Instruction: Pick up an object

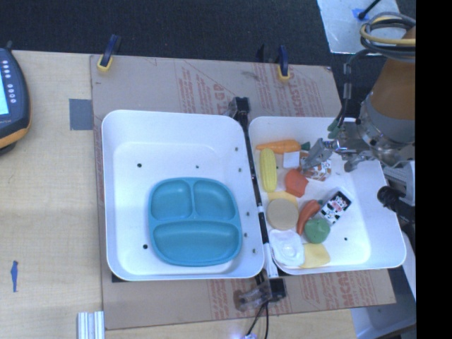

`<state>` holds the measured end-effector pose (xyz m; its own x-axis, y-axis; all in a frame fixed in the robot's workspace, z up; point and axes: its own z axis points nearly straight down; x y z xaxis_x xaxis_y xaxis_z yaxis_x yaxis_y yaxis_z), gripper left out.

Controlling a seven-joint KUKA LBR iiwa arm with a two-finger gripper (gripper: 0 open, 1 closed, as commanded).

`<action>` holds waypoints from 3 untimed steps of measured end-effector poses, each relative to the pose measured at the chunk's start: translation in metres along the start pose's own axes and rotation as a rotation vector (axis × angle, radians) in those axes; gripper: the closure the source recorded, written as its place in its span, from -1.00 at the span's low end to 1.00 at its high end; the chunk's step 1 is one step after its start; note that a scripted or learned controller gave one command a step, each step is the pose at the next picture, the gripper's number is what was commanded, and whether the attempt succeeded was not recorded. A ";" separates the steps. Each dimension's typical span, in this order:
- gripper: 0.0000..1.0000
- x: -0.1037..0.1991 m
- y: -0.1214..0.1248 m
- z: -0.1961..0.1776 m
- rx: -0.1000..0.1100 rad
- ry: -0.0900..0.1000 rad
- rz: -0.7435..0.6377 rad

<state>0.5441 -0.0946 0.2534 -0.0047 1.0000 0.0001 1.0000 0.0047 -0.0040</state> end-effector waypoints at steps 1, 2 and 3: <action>-1.00 0.033 0.008 0.066 0.006 0.001 -0.004; -1.00 -0.009 0.009 0.167 0.007 -0.001 0.004; -1.00 -0.046 0.098 0.160 0.027 0.007 0.003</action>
<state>0.6419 -0.1401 0.0928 -0.0016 1.0000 0.0069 0.9995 0.0018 -0.0305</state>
